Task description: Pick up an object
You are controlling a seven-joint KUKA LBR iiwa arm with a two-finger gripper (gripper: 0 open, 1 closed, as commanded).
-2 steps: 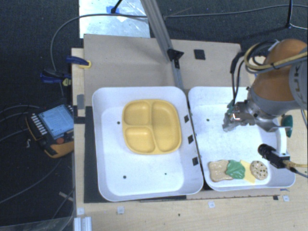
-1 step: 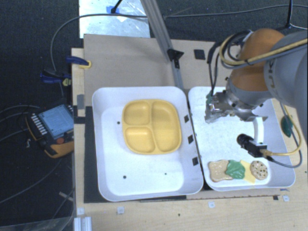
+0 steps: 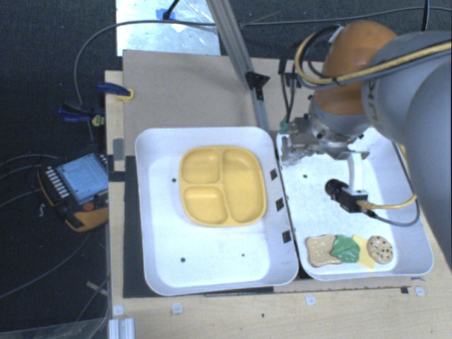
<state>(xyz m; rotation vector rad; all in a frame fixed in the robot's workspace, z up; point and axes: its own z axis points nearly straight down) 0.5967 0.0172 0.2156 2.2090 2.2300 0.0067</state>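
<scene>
Several toy food pieces lie in a row at the front of the right bin [image 3: 409, 189]: a tan toast slice [image 3: 321, 250], a green leafy piece [image 3: 346, 248], a yellow cheese slice [image 3: 365, 254] and a round cookie [image 3: 380, 248]. My gripper [image 3: 288, 150] hangs at the bin's far left corner, close to the wall between the two bins and well behind the food. The grey arm with its orange band [image 3: 353, 55] hides the back of that bin.
A yellow divided plate [image 3: 222, 186] rests in the left bin [image 3: 159, 210]. A black cylinder on a white bracket [image 3: 342, 191] with a yellow cable sticks out below the wrist. A slanted metal pole [image 3: 236, 44] crosses behind the bins. Cables and a blue device [image 3: 81, 179] lie left of the bench.
</scene>
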